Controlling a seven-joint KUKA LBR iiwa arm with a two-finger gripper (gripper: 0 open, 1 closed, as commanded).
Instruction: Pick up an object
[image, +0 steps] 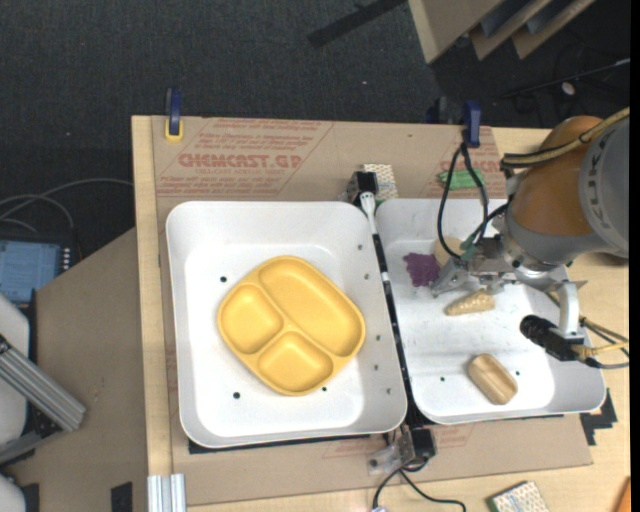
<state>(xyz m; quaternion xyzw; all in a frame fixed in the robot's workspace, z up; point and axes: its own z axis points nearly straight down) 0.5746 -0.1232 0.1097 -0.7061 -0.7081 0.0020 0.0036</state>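
In the right bin (440, 395), my gripper (468, 276) hangs low near the bin's far middle, under the grey wrist with its orange band. A small purple object (420, 267) lies just left of it. Directly in front of the gripper rests a pale tan ridged piece (470, 303), close to or touching it. A tan rounded block (492, 379) sits nearer the front of the same bin, apart from the gripper. I see nothing held.
The left bin (200, 250) holds a yellow divided plate (290, 323). A black part (547, 336) with cables juts over the right bin's right side. Black cables run from the clamp (472, 124) down to the wrist. The bins meet along a raised ridge (385, 300).
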